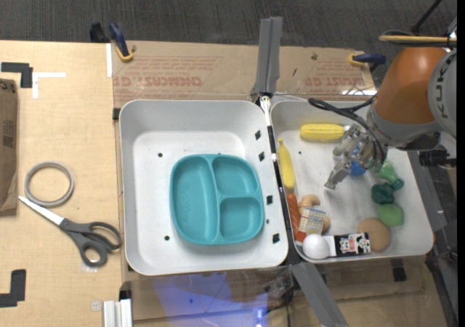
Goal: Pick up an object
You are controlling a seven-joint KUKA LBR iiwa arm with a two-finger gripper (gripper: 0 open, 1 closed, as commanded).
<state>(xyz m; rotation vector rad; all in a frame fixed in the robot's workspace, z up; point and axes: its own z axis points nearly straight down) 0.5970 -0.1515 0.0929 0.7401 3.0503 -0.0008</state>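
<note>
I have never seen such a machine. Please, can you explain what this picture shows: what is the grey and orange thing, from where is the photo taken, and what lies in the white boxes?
The grey and orange thing is a robot arm, reaching in from the right. Its end carries a pincer for picking things up; nothing can be seen between its fingers. One camera above the bench looks down at a slant. The left bin holds a teal divided plate. The right bin holds toy food: a corn cob, a banana, green pieces and a white egg. Beside the bins lie scissors and a tape roll.
</note>
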